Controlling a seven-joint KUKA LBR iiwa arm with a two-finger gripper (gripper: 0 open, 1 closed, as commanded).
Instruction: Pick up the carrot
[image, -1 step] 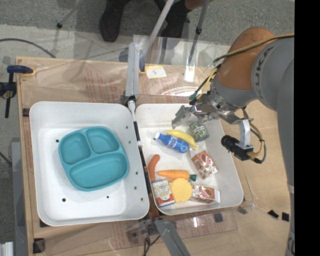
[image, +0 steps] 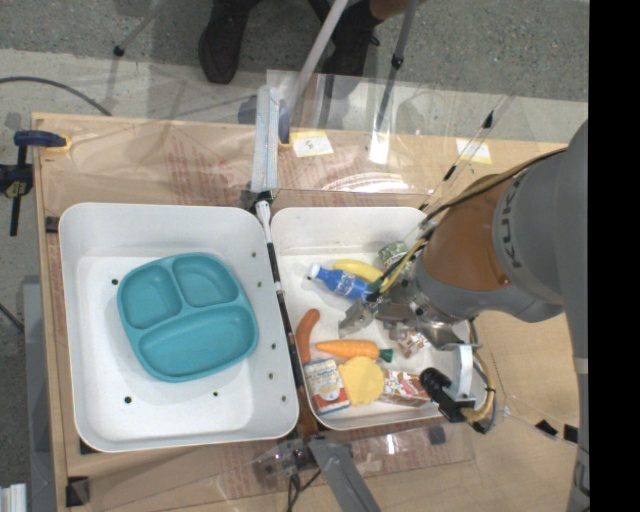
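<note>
We see the carrot (image: 347, 349) lying in the right bin (image: 300, 232), left of the gripper (image: 362, 314), whose tips hang just above it; we cannot tell how its jaws stand, and we judge the grasp and lift not yet done

Wooden counter (image: 150, 165) carries two shallow white bins side by side. Left bin (image: 90, 225): a teal divided plate (image: 186, 314) lying flat near its middle, three compartments. Right bin (image: 330, 225), crowded toward 6 o'clock: blue bottle (image: 338, 283) with a white cap, a banana (image: 357, 268) touching it at 1 o'clock; a red sausage (image: 305, 333) along the bin's 9 o'clock wall; a small carton (image: 326, 385) at 6 o'clock, a yellow round piece (image: 362, 381) just beside it at 3 o'clock, then a printed packet (image: 403, 388). Blue clamp (image: 22, 160) at the counter's 10 o'clock corner.
</note>
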